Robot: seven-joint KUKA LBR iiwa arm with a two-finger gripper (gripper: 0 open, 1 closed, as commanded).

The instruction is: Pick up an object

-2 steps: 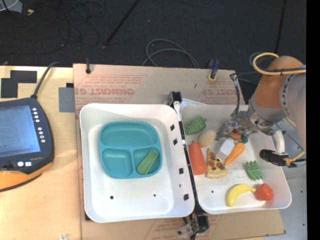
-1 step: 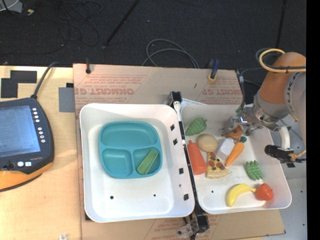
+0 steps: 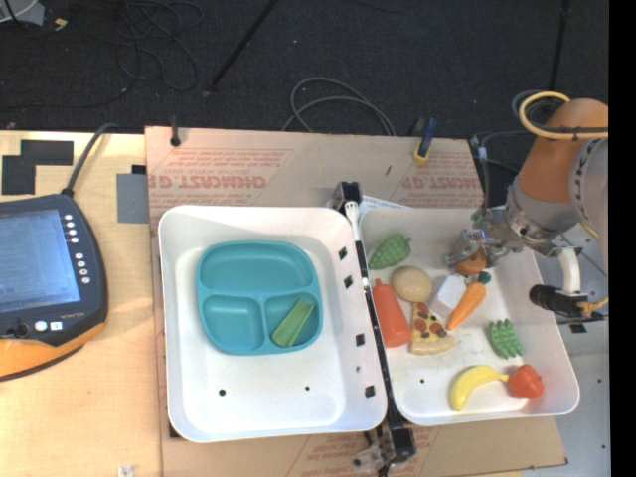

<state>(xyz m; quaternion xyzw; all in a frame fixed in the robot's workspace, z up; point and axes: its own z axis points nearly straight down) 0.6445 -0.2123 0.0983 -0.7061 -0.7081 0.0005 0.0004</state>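
My gripper (image 3: 476,249) hangs low over the back right part of the right bin (image 3: 556,391), at the end of the grey arm with the orange band (image 3: 553,162). A small orange-brown object (image 3: 471,263) lies right under its tip, and I cannot see whether it is held. In the same bin lie a carrot (image 3: 467,304), a white piece (image 3: 451,291), a potato (image 3: 411,284), a green leafy piece (image 3: 390,251), a red bottle (image 3: 390,314), a pizza slice (image 3: 429,330), a banana (image 3: 474,385), a red pepper (image 3: 526,381) and a green ridged piece (image 3: 505,338).
The left bin (image 3: 179,366) holds a teal divided tray (image 3: 248,291) with a green slice (image 3: 293,323) in its lower right compartment. A teach pendant (image 3: 40,276) rests on the bench at far left. Cables run across the dark floor behind.
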